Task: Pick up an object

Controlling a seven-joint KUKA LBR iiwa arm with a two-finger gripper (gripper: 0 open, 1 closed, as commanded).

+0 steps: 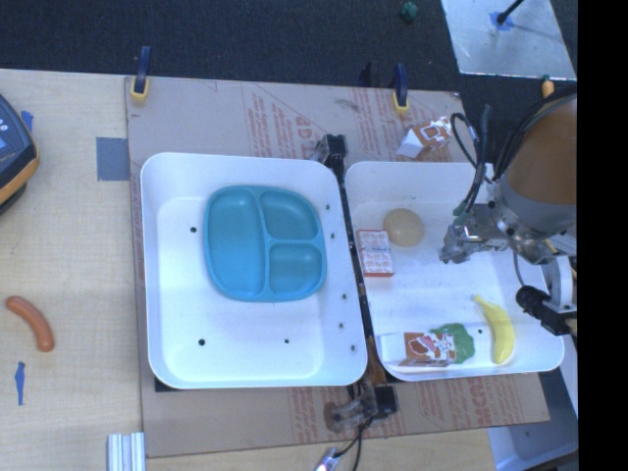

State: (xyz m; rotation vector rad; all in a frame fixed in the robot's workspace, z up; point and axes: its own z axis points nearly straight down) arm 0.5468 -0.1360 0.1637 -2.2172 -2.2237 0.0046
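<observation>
The metal two-finger gripper (461,246) hangs over the right shallow white bin (444,173), toward its right side, at the end of the grey arm with the orange band (543,165) that enters from the right. Whether it is released or clenched cannot be told from this angle; nothing shows in its grasp.

Just left of the gripper, a round beige ball-like object (403,227) lies on the bin floor, apart from the gripper. Left of that, against the bin's left wall, lies a small red-and-white printed packet (374,253). Toward the front of the same bin, a yellow banana (498,328) lies near the right wall, and just beside it to the left rests a flat packet printed in red, white and green (440,345).

The left shallow white bin (167,263) holds a light-blue plastic plate with three compartments (265,242), lying flat toward the bin's back.

Outside the bins, a small brown-and-white wrapped item (425,137) lies on the brown cardboard sheet (245,116) behind the right bin. Well to the left, an orange-red sausage-shaped toy (31,323) lies on the pale wooden bench top (59,243).
</observation>
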